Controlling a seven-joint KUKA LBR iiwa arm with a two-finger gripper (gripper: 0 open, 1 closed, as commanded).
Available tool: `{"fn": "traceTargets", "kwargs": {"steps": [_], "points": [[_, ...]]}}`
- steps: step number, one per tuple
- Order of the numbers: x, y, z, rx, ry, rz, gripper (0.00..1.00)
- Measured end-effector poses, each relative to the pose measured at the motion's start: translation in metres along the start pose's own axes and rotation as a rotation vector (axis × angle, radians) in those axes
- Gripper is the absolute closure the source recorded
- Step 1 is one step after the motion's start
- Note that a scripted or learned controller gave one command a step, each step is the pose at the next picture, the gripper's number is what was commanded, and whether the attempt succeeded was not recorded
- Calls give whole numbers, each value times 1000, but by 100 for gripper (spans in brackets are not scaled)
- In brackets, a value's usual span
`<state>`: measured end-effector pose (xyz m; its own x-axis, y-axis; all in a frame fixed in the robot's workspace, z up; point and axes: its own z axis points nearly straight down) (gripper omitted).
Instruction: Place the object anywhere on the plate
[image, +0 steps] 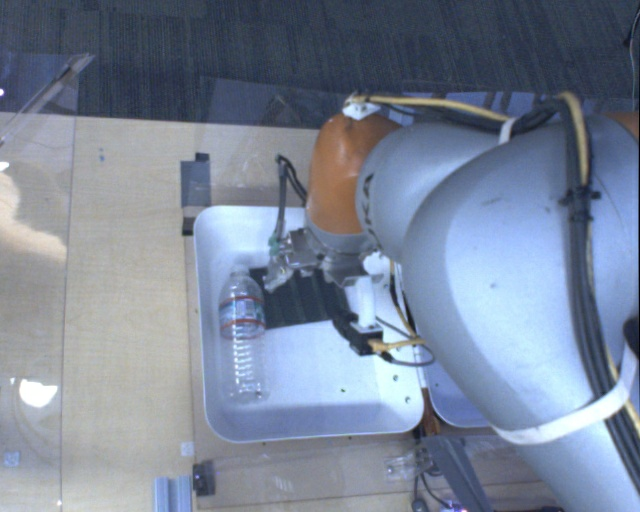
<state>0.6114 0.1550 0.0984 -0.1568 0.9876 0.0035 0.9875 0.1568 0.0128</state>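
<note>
I judge the clear plastic bottle (241, 335), lying along the bin's (300, 425) left wall, light, slippery and crushable, best grasped mid-body; jaw state: cannot tell.

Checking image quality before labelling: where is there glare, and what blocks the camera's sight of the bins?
In the camera view, bright glare patches sit on the transparent sheet at left; the clear water bottle reads faintly against the white bin; the grey arm looms large and hides most of the right bin; the claw region is dark and cluttered.
</note>
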Motion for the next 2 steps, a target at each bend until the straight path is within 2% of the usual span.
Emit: {"fn": "traceTargets", "kwargs": {"steps": [1,2], "points": [[2,2,-13,-6,1,-8,100],[-51,-50,-88,8,-3,-96,100]]}}
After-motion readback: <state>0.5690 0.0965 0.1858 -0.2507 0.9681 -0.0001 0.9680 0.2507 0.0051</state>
